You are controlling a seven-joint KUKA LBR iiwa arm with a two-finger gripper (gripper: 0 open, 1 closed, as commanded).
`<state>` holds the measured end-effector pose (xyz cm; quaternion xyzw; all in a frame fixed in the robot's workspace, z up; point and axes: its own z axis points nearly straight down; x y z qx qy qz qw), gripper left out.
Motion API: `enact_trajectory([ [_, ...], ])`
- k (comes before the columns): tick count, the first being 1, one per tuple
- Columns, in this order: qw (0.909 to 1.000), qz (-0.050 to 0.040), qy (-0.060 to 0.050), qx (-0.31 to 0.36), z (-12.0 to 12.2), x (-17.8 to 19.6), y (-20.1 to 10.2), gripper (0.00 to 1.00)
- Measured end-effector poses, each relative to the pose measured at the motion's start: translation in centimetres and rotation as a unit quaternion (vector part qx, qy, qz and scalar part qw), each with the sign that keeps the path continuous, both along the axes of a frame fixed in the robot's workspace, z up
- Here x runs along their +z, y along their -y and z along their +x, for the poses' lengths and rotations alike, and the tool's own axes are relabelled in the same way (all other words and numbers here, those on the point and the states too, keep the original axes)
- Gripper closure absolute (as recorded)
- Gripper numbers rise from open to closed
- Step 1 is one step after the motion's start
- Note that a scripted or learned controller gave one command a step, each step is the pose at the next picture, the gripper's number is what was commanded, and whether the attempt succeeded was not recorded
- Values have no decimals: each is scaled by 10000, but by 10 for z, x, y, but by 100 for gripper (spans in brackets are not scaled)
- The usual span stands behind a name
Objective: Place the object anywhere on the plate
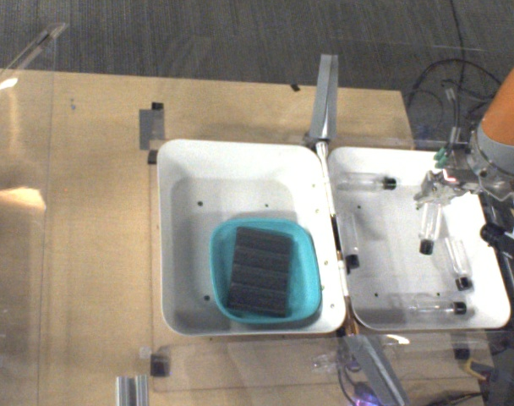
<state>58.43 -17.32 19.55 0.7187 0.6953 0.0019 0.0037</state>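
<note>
I'm reaching in from the right side with my arm, orange band showing up by the edge. My gripper is hanging at the end of the wrist, pointing left and down. I'm sitting pretty low and tilted right now.

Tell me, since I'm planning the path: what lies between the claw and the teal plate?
In the camera view, between the claw and the teal plate lie bare white bin floor and the two bins' adjoining walls.

Two white bins on a wooden bench, grey carpet beyond
</note>
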Motion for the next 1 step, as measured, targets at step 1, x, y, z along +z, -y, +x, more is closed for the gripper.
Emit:
enact_trajectory([
  [1,9944,6,-10,1052,-2,-42,-76,100],
])
